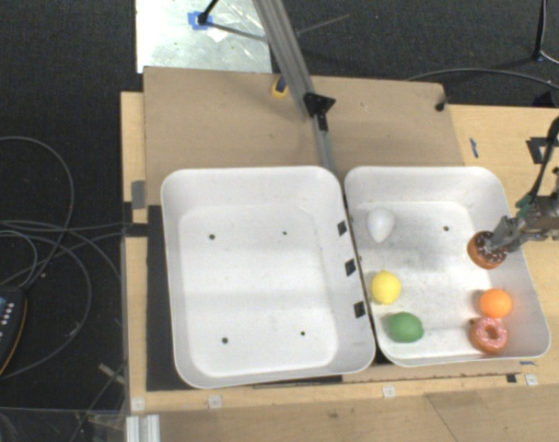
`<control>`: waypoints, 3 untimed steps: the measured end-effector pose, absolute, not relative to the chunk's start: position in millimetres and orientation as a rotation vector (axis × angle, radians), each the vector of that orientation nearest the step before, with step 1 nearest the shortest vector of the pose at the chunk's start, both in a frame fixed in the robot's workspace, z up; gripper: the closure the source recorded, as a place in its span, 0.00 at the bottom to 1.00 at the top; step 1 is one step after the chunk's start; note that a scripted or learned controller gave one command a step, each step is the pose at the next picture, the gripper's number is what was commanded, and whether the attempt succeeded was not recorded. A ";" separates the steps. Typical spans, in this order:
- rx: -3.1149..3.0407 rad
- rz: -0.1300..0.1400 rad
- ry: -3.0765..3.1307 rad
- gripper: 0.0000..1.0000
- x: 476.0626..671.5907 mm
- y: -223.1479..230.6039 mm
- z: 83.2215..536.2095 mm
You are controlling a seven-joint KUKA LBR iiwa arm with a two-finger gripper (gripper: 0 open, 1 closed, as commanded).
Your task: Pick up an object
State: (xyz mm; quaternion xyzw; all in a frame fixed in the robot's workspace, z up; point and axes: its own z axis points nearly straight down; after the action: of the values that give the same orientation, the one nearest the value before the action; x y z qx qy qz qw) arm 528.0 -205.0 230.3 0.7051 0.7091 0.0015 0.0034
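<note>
The right bin point(445, 191) holds several small objects. A chocolate donut point(484, 251) lies against its right wall, and my gripper point(503, 237) comes in from the right edge and sits right at the donut's upper right side, partly covering it. Below the chocolate donut rest an orange ball point(495, 303) and a pink frosted donut point(489, 335). A white rounded piece point(379, 224), a yellow lemon point(385, 287) and a green lime point(405, 327) lie along the bin's left side.
The left bin point(251, 187) sits beside the right one, joined by black clips point(350, 267). A grey pole point(288, 44) slants across the cardboard behind the bins. Cables lie on the dark floor at the left.
</note>
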 end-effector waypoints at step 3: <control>2.208 0.006 2.233 1.00 555.8 -95.2 279.0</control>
State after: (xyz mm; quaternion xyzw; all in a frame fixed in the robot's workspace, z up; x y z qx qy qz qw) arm 555.8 -95.2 279.0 0.7032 0.7110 0.0018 0.0008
